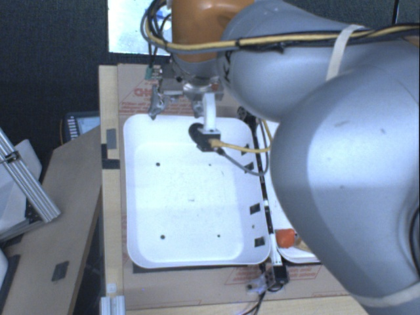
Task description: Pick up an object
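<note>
Above the far rim of the left bin (190, 195), the gripper (180, 107) hangs; its state cannot be told. An orange object (285, 237) lies just right of that bin. Reaching seems underway; next comes crossing over and descending.

two white bins (190, 254) (308, 256), one grey arm (341, 110), and one orange object (285, 237) in the right bin.
</note>
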Tool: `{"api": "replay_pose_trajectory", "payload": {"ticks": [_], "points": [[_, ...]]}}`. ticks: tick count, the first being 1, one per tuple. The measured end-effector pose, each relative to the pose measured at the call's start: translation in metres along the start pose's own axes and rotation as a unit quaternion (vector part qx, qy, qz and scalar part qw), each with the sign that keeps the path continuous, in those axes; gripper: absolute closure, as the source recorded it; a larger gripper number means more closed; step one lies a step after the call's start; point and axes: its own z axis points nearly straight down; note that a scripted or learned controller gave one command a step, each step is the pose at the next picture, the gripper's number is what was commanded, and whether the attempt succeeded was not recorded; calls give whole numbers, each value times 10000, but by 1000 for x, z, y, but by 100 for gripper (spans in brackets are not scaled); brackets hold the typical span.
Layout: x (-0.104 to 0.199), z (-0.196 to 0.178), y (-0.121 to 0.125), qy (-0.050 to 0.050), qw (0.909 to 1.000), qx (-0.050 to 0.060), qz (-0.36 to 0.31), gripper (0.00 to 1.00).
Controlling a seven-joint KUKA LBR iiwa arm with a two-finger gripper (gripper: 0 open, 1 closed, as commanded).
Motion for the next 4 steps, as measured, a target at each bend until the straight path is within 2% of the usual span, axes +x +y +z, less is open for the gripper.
{"api": "replay_pose_trajectory", "payload": {"ticks": [1,4], "points": [[-2,-17,0,3,10000,-28,-5,100],[0,-50,1,9,10000,-59,-66,100]]}}
